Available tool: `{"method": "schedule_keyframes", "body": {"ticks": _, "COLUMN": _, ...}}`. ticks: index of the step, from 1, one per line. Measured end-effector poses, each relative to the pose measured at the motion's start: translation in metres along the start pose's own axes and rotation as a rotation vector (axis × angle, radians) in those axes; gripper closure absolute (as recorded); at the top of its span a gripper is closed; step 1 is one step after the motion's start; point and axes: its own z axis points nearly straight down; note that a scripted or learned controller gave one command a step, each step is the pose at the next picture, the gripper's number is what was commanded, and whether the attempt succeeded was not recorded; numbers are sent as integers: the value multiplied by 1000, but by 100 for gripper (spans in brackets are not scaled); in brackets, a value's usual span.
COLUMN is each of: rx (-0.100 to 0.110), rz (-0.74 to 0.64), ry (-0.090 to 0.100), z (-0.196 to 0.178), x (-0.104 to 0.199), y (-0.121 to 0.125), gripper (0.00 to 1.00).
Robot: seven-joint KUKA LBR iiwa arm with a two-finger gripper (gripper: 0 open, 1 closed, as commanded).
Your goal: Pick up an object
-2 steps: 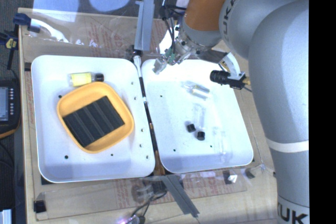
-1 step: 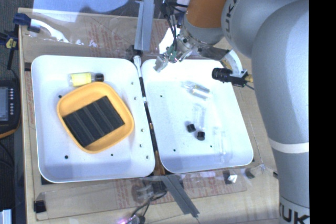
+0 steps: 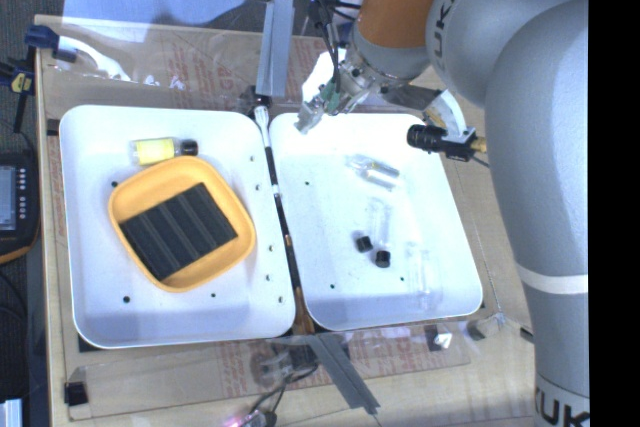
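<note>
My gripper (image 3: pixel 318 105) hangs over the far left corner of the right bin (image 3: pixel 450 215), below the orange wrist band. A clear plastic piece (image 3: pixel 375 171) lies in that bin, to the right of the gripper and nearer the camera. Two small black pieces (image 3: pixel 362 241) (image 3: pixel 382 258) sit near the bin's middle, with more clear pieces (image 3: pixel 420 267) beside them. In the left bin (image 3: pixel 80 265) rests a yellow dish (image 3: pixel 225 255) carrying a dark ribbed slab (image 3: pixel 180 227). A small yellow tube with a black cap (image 3: pixel 160 150) lies behind the dish.
A black divider strip (image 3: pixel 280 215) runs between the two bins. A grey metal bar (image 3: pixel 272 45) stands behind them. The arm's grey body (image 3: pixel 530 115) covers the right side of the bench. A black fitting (image 3: pixel 440 140) sticks out over the right bin's far edge.
</note>
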Motion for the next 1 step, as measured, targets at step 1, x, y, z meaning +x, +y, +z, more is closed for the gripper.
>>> {"method": "schedule_keyframes", "body": {"ticks": 1, "rx": -1, "rz": -5, "ry": -2, "z": -10, "x": 0, "y": 1, "gripper": 100}}
